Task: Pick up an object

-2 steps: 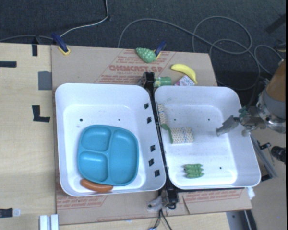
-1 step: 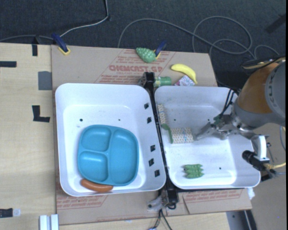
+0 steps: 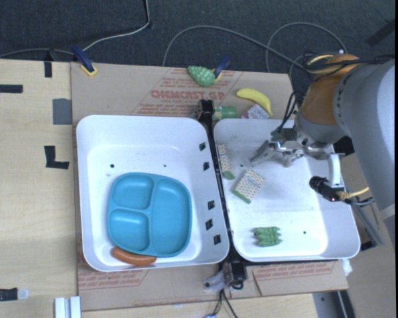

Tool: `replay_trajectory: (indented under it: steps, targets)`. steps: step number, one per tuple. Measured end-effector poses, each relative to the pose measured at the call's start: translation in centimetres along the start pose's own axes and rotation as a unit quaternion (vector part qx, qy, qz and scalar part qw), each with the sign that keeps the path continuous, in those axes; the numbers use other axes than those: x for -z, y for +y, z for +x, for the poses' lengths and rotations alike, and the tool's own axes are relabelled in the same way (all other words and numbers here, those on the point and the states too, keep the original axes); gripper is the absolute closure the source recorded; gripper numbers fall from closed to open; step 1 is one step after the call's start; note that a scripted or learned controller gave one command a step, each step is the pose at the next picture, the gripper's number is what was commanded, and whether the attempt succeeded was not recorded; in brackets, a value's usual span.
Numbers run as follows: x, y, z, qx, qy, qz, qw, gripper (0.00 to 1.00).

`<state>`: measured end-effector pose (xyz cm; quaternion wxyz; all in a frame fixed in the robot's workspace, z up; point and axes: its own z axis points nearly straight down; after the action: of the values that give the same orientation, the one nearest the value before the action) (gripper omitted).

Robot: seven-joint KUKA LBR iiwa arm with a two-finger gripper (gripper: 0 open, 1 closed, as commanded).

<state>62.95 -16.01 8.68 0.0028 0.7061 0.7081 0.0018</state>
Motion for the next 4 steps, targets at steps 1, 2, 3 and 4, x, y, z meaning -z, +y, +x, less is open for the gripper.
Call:
replay_trajectory:
  steps: [1,2,3,4]
  targets:
    - [-0.2,4.0,5.8,0.0,0.0,0.002,1.0,0.0]
    - [-0.1,1.5,4.7,-0.001,0.0,0.002,1.0,0.0]
    - [-0.2,4.0,5.2,-0.001,0.0,0.002,1.0,0.0]
    - [-0.1,1.4,6.3,-0.002,-0.003,0.002,1.0,0.0]
